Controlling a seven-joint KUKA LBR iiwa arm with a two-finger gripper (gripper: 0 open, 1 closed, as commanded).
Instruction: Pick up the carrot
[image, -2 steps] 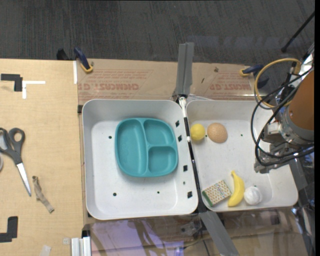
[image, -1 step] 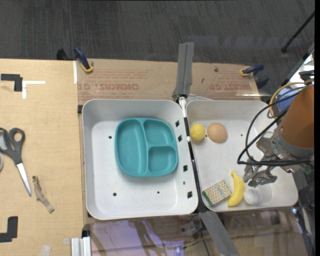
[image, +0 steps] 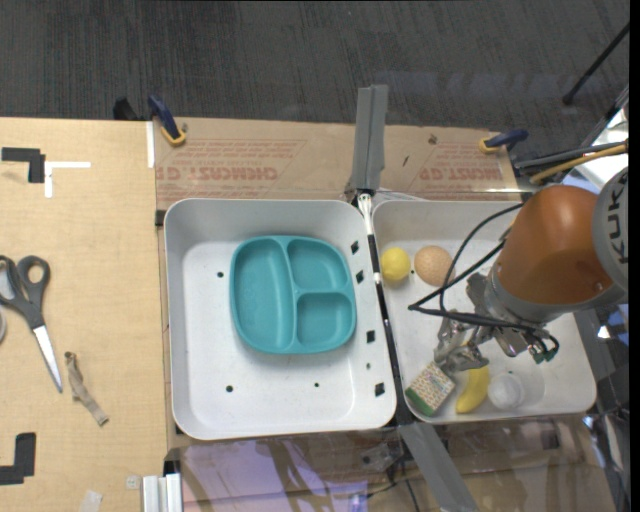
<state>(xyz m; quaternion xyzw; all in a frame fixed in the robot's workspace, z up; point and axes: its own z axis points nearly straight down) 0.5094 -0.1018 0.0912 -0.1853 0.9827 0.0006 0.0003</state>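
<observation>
1. Orange-banded arm (image: 555, 245) reaches in from the right in the camera view and sits low over the right bin (image: 570, 400). My guess: it is working the front cluster of items.
2. Gripper (image: 462, 345) is above the front-middle of that bin, just over a small packet (image: 430, 388). Can't tell whether the claw is apart or together; cables and metal clutter the spot. Nothing visibly held.
3. Carrot: I can't pick out anything that is clearly one. Nearest candidate is a yellow elongated piece (image: 473, 389) at the bin's front, beside the packet and just below the gripper. Looks more like a banana to me. A carrot could be hidden under the arm.
4. Right bin also holds a lemon (image: 395, 263) and a tan egg-like ball (image: 432, 265), side by side at the back-left, plus a pale round thing (image: 506, 390) right of the yellow piece.
5. Left bin (image: 190, 300) holds a teal divided plate (image: 293, 294), three compartments, nothing in them.
6. Scissors (image: 30, 310) lie on the cardboard bench top (image: 80, 230), well apart from both bins.
7. Judgement: pick not done yet.
</observation>
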